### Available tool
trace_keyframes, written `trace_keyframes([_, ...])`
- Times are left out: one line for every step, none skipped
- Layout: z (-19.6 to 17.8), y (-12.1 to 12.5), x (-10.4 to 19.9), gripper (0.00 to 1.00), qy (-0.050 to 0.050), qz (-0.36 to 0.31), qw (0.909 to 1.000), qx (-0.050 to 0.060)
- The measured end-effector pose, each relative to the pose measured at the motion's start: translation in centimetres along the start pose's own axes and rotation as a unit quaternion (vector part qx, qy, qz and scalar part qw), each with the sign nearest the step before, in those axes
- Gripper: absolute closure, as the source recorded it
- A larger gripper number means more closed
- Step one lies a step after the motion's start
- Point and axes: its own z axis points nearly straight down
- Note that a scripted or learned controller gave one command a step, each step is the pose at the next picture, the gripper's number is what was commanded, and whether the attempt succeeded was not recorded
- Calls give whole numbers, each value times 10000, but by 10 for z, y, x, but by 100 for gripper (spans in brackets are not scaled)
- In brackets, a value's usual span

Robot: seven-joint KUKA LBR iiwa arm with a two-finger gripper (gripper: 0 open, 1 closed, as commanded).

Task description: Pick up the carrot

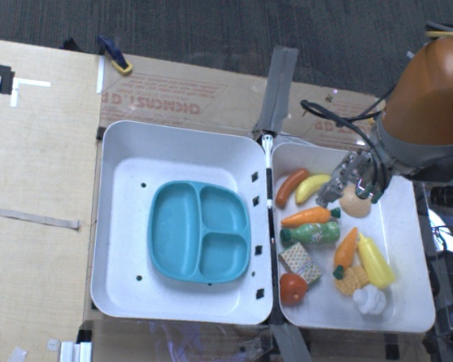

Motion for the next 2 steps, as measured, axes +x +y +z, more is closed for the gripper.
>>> trace_keyframes([29,-12,120,100,16,-1319,9913,-4])
trace_keyframes([28,-12,120,0,15,-1322,9912,-3])
